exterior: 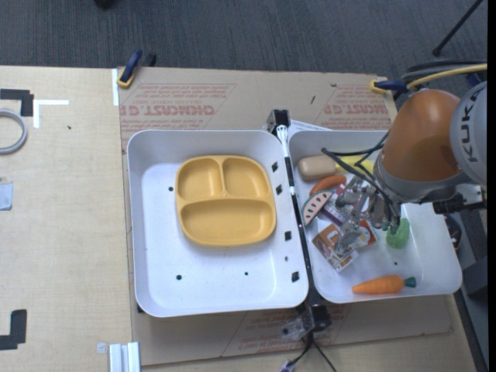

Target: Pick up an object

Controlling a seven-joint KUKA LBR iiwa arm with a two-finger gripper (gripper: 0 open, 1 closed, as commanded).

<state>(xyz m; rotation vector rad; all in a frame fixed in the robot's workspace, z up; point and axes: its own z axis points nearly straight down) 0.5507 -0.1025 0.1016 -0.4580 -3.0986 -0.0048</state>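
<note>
Toys fill the right bin; the gripper hangs low over them, grip unclear. Next: close and lift.

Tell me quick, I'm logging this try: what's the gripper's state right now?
Gripper: cannot be told; it is low in the right bin among the toy foods.

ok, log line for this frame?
arm: over right bin | gripper: low among toys, above snack packet | carrot: near front wall | yellow plate: left bin
</note>
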